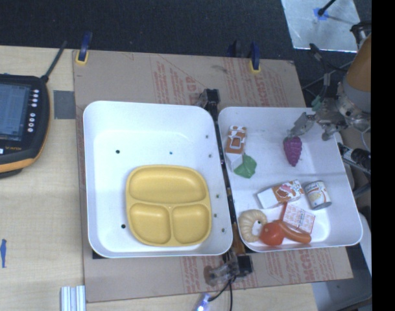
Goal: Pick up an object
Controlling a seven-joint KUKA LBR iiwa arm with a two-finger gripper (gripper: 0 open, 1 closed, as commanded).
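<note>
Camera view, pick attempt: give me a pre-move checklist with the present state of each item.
1. Two-finger hand over right white bin: ok.
2. Purple grape bunch directly below-left of the hand, apart from other items: ok.
3. Hand touching the grapes: cannot tell.
4. Green leaf-shaped toy apart from the grapes: ok.
5. Yellow three-compartment tray in left white bin, out of the way: ok.

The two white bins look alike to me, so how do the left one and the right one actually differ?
The left bin holds one large thing, a yellow divided tray; the right bin holds many small ones, among them purple grapes, a green piece, a small can and a bagel. The gripper hangs over the right bin's far corner, not the left bin. Both are shallow, white and sit side by side.
</note>
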